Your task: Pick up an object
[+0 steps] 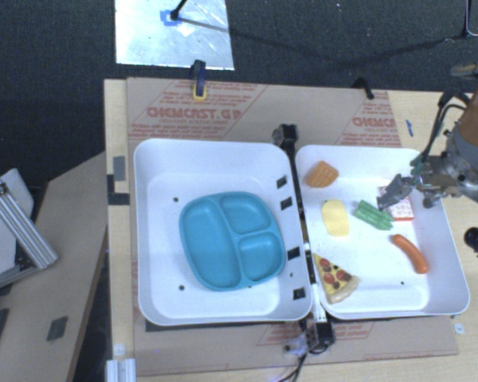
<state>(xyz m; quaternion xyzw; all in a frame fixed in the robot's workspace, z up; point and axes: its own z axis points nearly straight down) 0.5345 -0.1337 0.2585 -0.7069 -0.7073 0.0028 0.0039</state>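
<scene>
The grey arm enters from the right edge, its wrist above the right shallow white bin (442, 297), with the two-finger gripper (397, 191) extended leftward over the bin's upper right area. Whether it is open or closed cannot be determined.

Just beneath the gripper lies a small red-and-white packet (402, 210), with a green oblong toy (372, 215) touching its left side. A yellow block (335, 217), an orange wedge (322, 174), a red-orange toy sausage (409, 253) and a toy pizza slice (334, 278) lie apart elsewhere in that bin.

The left shallow white bin (155, 173) holds a blue compartment tray (230, 239).
</scene>
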